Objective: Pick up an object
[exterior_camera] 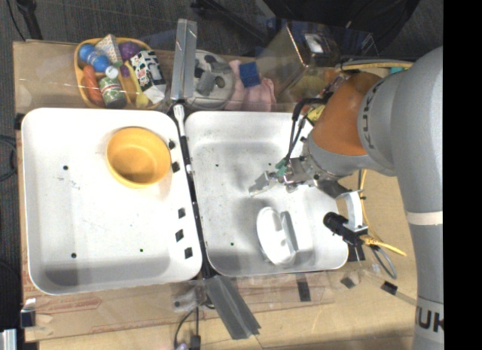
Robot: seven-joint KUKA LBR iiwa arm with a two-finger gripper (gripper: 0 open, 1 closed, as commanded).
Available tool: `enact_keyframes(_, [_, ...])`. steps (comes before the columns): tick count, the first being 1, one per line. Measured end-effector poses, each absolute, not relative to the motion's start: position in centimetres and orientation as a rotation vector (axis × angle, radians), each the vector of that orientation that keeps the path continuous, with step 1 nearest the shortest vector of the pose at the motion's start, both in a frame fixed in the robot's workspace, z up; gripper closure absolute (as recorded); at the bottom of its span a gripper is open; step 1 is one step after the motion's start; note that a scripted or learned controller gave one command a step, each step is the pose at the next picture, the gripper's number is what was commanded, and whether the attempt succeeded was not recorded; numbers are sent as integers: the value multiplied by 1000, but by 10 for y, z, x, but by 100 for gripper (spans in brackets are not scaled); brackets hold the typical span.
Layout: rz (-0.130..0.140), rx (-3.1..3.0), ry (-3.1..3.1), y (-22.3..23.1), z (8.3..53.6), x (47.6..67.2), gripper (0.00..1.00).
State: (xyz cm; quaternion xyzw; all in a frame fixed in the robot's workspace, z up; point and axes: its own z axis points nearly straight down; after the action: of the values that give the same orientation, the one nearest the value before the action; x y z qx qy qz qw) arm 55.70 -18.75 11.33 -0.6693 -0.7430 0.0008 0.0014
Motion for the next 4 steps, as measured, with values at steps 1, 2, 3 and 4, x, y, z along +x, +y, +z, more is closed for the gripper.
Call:
enact_keyframes(1, [-3,-2011,-2413,-160,92,501,0])
enact_keyframes(2, [2,-2056,-2372,-107,92,527,0])
enact_keyframes(3, [3,-2278,-2160,-169,136,517,0])
enact_keyframes(4, [-3,-2127,-2315,-149,93,502,0])
